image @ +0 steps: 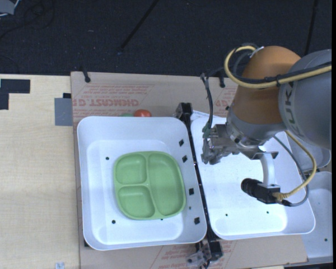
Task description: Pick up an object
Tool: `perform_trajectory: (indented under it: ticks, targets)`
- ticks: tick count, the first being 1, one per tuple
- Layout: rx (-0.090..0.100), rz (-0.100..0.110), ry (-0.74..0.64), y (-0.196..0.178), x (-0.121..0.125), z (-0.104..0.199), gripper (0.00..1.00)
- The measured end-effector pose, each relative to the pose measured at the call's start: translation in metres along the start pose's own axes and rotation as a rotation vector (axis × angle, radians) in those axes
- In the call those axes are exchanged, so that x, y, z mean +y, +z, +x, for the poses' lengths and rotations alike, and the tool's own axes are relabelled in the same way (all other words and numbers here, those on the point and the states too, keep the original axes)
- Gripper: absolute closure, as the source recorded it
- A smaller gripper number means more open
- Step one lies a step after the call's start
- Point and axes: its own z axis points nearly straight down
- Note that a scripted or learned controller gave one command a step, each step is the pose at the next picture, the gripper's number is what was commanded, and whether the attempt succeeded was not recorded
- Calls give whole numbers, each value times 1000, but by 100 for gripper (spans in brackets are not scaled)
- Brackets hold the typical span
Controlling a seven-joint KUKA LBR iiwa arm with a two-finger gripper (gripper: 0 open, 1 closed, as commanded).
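1. I see a pale wooden worktop (28, 167) with a brown cardboard sheet (129, 97) laid on it. Red printed lettering on the sheet appears upside down from my view.
2. Two shallow white bins sit side by side on the sheet: the left bin (95, 150) and the right bin (235, 228). A black divider strip (193, 167) with clips runs between them.
3. Behind the worktop, the floor (101, 27) is dark, with loose cables across it. Black and grey square marks (11, 91) lie on the wood at the far left.
4. A green plate (149, 185) with three compartments lies flat near the middle of the left bin. It is well apart from the arm.
5. A small red and green thing (141, 114) shows just beyond the far rim of the left bin. The rim covers most of it, so I cannot identify it.
6. The arm (269, 94) reaches in from the right. Its orange band sits above the right bin.
7. The tool (211, 150) hangs over the left part of the right bin, near the divider. It points down at the white bin floor.
8. I cannot tell the state of the tool; the wrist body and cabling hide its tip. I see nothing held in it.
9. A black connector (259, 190) with a yellow cable hangs from the arm over the right bin.
10. The arm is cut off at the right edge.
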Motion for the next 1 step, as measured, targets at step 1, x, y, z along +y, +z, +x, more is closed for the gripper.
perform_trajectory:
  ticks: [1]
  targets:
    - [0,1,0,12,4,44,100]
